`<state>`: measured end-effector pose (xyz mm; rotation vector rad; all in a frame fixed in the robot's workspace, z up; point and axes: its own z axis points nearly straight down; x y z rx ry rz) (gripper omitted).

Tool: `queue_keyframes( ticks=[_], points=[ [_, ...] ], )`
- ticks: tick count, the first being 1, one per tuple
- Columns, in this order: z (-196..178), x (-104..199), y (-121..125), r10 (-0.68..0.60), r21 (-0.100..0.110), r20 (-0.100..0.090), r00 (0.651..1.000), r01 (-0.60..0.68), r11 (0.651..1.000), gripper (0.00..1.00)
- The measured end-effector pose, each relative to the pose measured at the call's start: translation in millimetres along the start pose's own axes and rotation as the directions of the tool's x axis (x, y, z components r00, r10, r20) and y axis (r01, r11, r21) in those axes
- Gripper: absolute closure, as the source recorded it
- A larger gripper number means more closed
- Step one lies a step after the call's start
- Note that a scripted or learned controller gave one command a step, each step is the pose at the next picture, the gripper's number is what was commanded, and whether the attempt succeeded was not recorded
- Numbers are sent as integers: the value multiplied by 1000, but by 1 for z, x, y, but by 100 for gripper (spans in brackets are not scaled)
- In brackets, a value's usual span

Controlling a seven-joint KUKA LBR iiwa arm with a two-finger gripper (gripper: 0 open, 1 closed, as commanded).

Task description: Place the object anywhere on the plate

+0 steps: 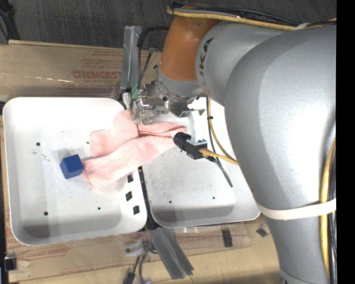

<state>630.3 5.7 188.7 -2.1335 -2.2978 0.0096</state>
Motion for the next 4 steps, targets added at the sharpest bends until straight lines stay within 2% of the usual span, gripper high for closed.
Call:
queue_keyframes(
  ticks=[1, 2, 3, 4],
  points=[
    [-40, 1, 0, -9, -1, 0, 1000, 9, 1000, 100],
    [-27, 49, -20, -401, 2, 1, 916, 401, 916, 100],
    [-44, 88, -40, -728, 1, 2, 685, 728, 685, 100],
    [-31, 99, -40, -940, 1, 2, 342, 940, 342, 100]
  ],
)
